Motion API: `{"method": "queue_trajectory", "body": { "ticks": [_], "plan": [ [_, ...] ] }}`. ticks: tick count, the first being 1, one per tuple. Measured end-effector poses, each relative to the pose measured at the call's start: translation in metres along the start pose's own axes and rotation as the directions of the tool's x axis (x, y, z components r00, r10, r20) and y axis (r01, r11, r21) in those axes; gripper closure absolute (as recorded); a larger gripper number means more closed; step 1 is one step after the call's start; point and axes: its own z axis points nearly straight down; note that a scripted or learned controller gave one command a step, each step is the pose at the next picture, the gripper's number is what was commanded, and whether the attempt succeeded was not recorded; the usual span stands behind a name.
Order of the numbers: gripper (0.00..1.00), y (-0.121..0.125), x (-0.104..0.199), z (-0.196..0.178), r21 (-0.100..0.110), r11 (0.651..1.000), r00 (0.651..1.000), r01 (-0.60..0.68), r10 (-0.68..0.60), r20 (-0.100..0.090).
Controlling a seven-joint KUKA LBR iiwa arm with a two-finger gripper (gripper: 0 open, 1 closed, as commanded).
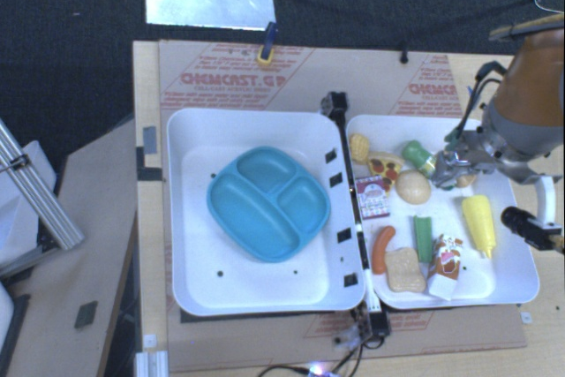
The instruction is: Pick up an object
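Hand (452, 169) hovers between green cylinder (418, 156) and corn (479, 222).

The arm reaches in from the right of the camera view, its orange band uppermost and the grey wrist section below it, angled down and to the left. The end effector (452, 165) sits low at the end of the wrist, a metallic cluster pointing leftward. Cables loop along the arm's left side above the wrist.
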Motion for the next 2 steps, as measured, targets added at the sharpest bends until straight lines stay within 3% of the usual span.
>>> {"method": "queue_trajectory", "body": {
  "ticks": [2],
  "plan": [
    [1.0, 0.003, 0.091, 0.003, 0.001, 1.0, 1.0, 0.0, 0.0, -0.001]
  ]
}}
